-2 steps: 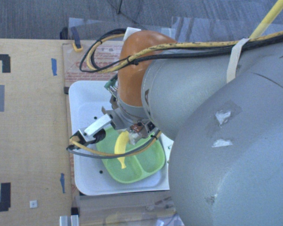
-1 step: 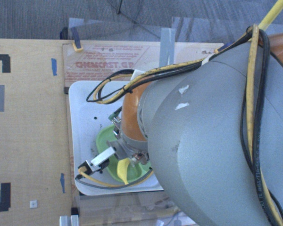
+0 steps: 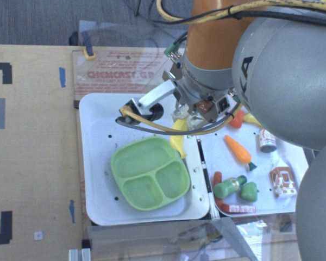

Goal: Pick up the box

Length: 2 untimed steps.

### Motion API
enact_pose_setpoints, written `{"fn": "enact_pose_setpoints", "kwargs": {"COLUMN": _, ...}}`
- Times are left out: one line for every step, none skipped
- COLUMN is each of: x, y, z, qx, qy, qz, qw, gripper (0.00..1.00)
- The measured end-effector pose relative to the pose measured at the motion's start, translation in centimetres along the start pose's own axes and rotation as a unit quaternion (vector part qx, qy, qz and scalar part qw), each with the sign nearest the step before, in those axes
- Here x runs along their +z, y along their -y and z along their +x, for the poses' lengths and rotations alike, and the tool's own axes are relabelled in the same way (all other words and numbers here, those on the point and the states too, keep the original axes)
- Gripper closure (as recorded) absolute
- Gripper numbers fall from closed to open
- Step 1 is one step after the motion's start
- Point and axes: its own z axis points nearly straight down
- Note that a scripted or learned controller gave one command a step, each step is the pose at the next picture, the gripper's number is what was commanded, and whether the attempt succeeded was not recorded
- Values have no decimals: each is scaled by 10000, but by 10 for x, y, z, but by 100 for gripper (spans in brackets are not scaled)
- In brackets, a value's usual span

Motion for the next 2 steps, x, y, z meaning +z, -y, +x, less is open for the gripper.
{"fn": "enact_pose_setpoints", "kwargs": {"x": 101, "y": -34, "z": -36, "qx": -747, "qy": 22, "qz": 17, "qw": 9972, "gripper": 100}}
{"fn": "enact_pose_setpoints", "kwargs": {"x": 151, "y": -11, "z": -49, "qx": -498, "qy": 23, "qz": 19, "qw": 9988, "gripper": 100}}
